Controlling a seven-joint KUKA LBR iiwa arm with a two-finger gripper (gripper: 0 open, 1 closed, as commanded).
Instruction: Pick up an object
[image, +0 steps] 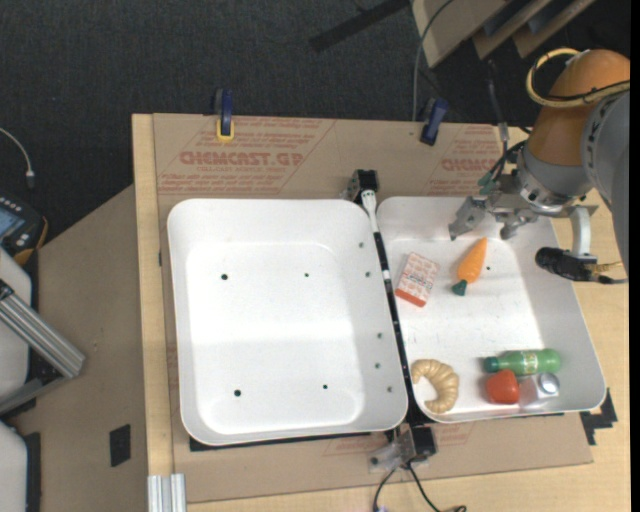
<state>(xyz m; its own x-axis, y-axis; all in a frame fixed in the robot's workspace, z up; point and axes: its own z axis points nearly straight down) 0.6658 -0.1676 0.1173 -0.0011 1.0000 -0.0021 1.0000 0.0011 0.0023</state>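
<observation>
The right bin (560, 310) holds an orange carrot (472, 262) with a green tip near its far middle. To the carrot's left lies a small red and white box (417, 278). A croissant (437, 383) rests at the near left corner. A green bottle (522, 362), a red tomato-like piece (503, 387) and a small clear item (545, 385) sit at the near right. My gripper (487, 226) hangs open just beyond the carrot's upper end, with nothing between its fingers.
The left bin (200, 300) stands beside the right one, joined by a black strip (385, 290). Both rest on a cardboard sheet held by blue clamps (224, 108) at the far edge. A black part (565, 263) of the arm overhangs the right bin's right rim.
</observation>
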